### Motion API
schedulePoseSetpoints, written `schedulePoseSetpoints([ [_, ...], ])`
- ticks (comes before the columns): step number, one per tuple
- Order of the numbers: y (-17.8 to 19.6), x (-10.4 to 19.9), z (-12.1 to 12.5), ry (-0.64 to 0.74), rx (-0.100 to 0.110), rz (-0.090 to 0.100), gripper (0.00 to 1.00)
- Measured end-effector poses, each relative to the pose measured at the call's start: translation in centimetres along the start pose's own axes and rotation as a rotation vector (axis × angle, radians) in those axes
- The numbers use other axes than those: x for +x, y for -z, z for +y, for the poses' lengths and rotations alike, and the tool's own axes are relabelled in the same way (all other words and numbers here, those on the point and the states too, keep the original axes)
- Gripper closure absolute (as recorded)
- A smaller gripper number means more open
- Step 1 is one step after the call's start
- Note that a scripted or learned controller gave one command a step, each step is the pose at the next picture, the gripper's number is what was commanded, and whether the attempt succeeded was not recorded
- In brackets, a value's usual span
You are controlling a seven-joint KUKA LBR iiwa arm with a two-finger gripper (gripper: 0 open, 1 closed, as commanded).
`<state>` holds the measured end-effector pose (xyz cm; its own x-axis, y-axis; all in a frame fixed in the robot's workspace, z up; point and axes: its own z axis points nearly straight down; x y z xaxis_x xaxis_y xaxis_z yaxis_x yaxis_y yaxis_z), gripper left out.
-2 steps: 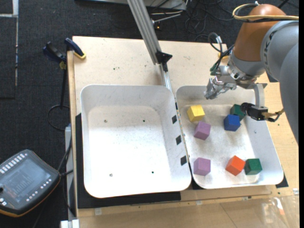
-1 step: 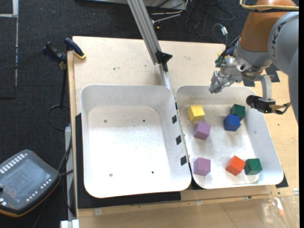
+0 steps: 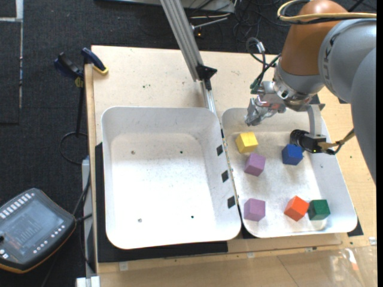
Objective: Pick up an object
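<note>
The right bin (image 3: 338, 187) holds several small cubes. A yellow cube (image 3: 246, 142) lies near its back left corner, with a purple cube (image 3: 255, 164) just in front of it and a blue cube (image 3: 292, 154) to the right. Along the front lie a second purple cube (image 3: 254, 209), an orange cube (image 3: 296, 208) and a green cube (image 3: 319, 209). My gripper (image 3: 254, 117) hangs over the bin's back edge, just behind and above the yellow cube, apart from it. Nothing is visibly held in it.
The left bin (image 3: 109, 160) stands beside the right one, the two rims meeting in the middle. A slanted metal rail (image 3: 182, 34) comes down to the back of that seam. Blue clamps (image 3: 78, 64) lie at the bench's back left corner. A teach pendant (image 3: 30, 226) sits off the bench at lower left.
</note>
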<state>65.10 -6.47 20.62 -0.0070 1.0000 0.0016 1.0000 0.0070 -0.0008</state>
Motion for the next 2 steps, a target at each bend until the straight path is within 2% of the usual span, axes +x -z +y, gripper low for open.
schedulePoseSetpoints([
  [2, 0.1, 10.7, -2.4, 0.001, 0.002, 0.000, 1.00],
])
